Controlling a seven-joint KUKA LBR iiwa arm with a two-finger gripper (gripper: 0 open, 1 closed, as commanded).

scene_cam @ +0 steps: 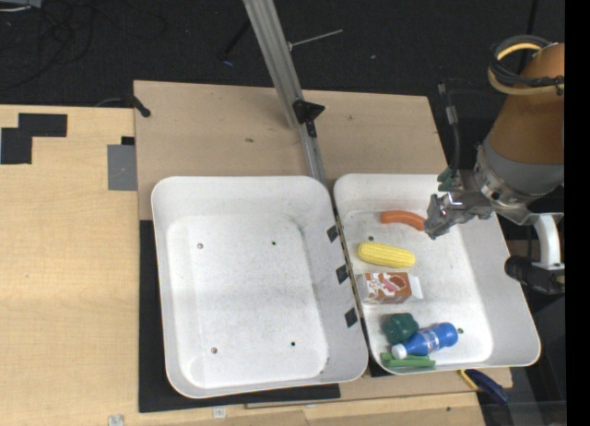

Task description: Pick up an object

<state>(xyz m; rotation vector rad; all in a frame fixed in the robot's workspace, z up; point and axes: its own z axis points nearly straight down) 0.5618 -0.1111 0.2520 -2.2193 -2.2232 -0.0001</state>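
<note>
An orange sausage-shaped object is seen lying in the upper part of the right bin, right of the frame's centre, with its right end just beside or under the gripper. Whether that end is touched by the fingertips cannot be told. The gripper is seen low over the bin, at the end of the grey arm that enters from the right edge of the frame; its dark fingers are pointed down and to the left, and whether the jaws are wide or narrow cannot be told, since the fingers are merged into one dark shape. Nothing is shown clearly between them. Just below the orange object, a yellow corn cob is laid across the bin, and beneath it a small flat packet with red and brown print is seen. Nearer the lower edge of the bin, a dark green object is found touching a blue bottle with a white cap, and a thin green strip lies along the bin's lower wall. The left bin is placed side by side with the right one, occupying the lower middle of the frame. A long metal rail is seen running from the top centre of the frame down toward the seam between the bins.
</note>
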